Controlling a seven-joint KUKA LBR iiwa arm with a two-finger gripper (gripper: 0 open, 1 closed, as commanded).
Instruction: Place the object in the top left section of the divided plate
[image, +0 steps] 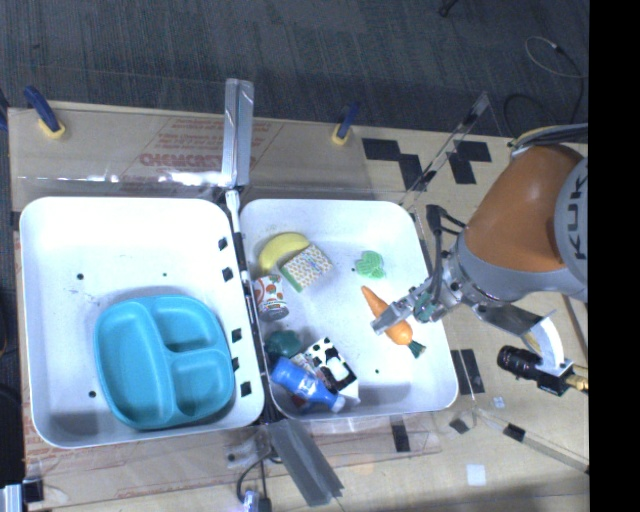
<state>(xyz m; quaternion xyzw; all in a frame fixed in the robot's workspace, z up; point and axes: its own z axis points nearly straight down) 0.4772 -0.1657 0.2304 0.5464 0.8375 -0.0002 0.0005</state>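
Observation:
A blue divided plate (128, 372) lies in the left bin (60, 240), with one long section on its left and two smaller ones on its right. All three sections hold nothing. In the right bin (330, 215) an orange toy carrot (403, 334) with a green top lies near the right wall. My gripper (393, 316) is low over the carrot's middle and crosses it, so only the carrot's two ends show. The grey arm with its orange band (515, 215) comes in from the right.
The right bin also holds a yellow banana (281, 247), a patterned block (306, 266), a small can (270, 297), a green toy (371, 264), a dark teal object (284, 343), a blue bottle (299, 384) and a black-and-white toy (331, 364). A divider wall (240, 300) separates the bins.

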